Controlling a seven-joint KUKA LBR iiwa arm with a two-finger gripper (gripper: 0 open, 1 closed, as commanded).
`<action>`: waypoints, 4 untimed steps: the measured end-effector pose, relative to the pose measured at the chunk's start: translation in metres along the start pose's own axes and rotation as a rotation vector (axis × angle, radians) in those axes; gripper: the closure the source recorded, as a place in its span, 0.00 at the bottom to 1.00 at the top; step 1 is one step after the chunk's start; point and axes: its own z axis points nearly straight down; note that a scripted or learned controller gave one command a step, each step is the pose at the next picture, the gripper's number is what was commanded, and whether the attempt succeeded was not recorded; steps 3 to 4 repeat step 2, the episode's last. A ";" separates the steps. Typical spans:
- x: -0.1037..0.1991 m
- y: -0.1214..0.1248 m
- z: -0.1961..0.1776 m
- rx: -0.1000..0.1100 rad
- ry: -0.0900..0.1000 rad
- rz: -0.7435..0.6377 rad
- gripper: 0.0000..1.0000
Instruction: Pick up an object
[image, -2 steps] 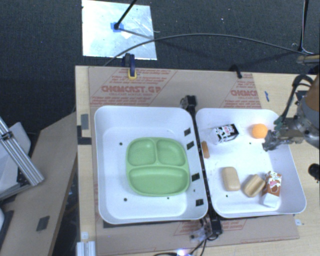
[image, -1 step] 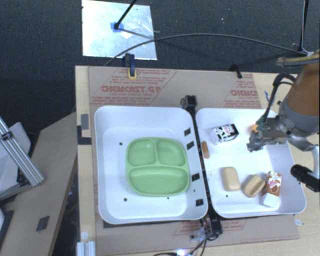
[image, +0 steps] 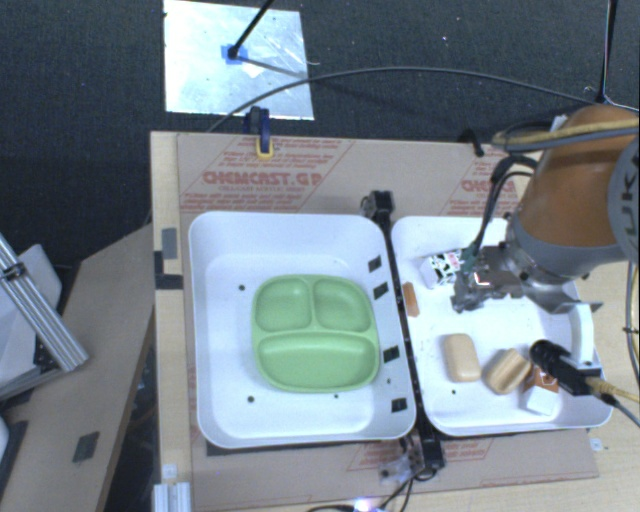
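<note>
Gripper (image: 470, 296) on the grey-and-orange arm (image: 575, 190) hangs low over the right white bin (image: 432, 400), finger state cannot tell, nothing seen between them. Landmark: tan rounded soap-like block (image: 461, 356) on that bin's floor. Gripper sits just behind the block, apart from it. Tan bread-roll-shaped object (image: 506, 370) just right of the block. Small orange capsule (image: 410, 299) behind-left of it. Green three-compartment plastic plate (image: 316, 332) well left, in the left white bin (image: 220, 300)
</note>
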 end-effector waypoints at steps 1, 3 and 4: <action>0.056 0.008 0.004 -0.002 -0.001 0.000 1.00; 0.110 0.000 0.004 -0.001 0.000 -0.001 1.00; 0.110 0.000 0.004 -0.001 0.000 -0.001 1.00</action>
